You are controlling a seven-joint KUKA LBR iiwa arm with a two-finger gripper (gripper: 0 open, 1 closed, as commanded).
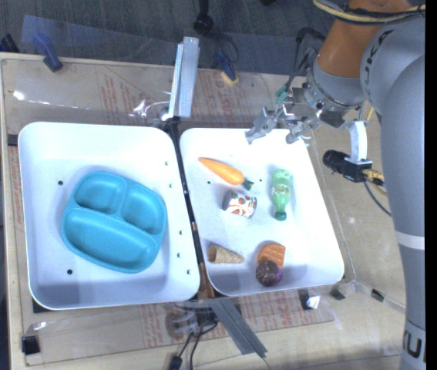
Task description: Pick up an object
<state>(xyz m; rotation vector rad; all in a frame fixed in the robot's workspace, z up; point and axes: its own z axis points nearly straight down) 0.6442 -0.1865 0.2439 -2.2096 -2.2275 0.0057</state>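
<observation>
Five things in the right bin, none of them between the fingers.
Carrot: the carrot (223, 171) lies slantwise in the upper middle of the right bin (322, 230), green end pointing down-right. It's the closest item to the gripper, but well apart from it, below and to the left.
Green bottle: the green bottle (280, 193) lies just right of the carrot's tip, cap end toward the bottom.
Small can: a red and white can (240, 203) sits right under the carrot, on its side.
Cone: an ice cream cone (225, 254) lies near the bin's lower left corner.
Orange piece and purple piece: an orange block (272, 252) touching a dark purple round thing (268, 273) at the lower edge, can't tell what they are.
Gripper: the gripper (278, 129) hangs at the bin's top rim, fingers spread apart, nothing between them.
Left bin: the left bin (41, 160) holds a blue divided plate (114, 220).
</observation>
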